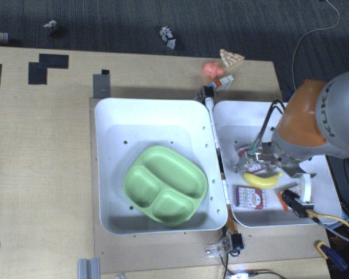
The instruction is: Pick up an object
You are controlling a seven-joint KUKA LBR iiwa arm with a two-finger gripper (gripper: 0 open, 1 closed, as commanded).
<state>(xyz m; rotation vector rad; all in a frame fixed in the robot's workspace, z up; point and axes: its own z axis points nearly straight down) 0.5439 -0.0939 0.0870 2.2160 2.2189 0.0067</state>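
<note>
The gripper (257,159) hangs low in the right bin (238,118), over a small red and white thing whose nature is too blurred to tell; whether the gripper is spread or pressed together cannot be told from this slant. Just beside it, toward the near wall, lies a yellow banana (262,180), the likeliest object to pick. It looks like a toy: probably light, stiff and smooth, so it may slip or roll if pinched near a tapering end. The better hold is across its thick middle, square to the curve. Next to the banana a flat red-and-white card (251,197) lies on the bin floor, likely hard to get under. The left bin (117,133) holds a green divided plate (166,183), tilted. Beyond the bins a pink lump (212,70) and a toy pizza slice (231,57) rest on the worktop (41,173).
</note>
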